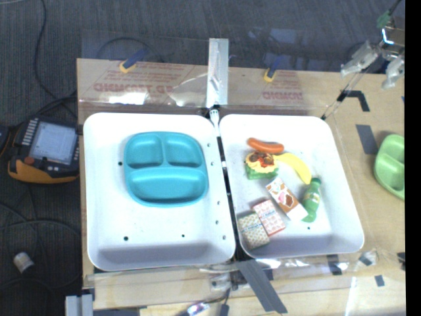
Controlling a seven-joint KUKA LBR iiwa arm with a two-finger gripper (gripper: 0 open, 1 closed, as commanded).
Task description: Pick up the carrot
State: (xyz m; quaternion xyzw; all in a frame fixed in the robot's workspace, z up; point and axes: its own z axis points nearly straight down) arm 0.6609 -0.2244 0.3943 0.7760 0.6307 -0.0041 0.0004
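Note:
The carrot [265, 146], a long orange-red piece, lies flat near the back of the right bin [329, 137], pointing left to right. Its front side touches a toy burger [261, 165] with green and yellow layers. Nothing covers the carrot from above.
The right bin also holds a yellow banana [298, 167], a green bottle [310, 200] and three small printed boxes [269, 216] toward the front. A blue divided plate [166, 168] sits in the left bin [105, 229]. A green object [392, 164] rests on the bench at the right.

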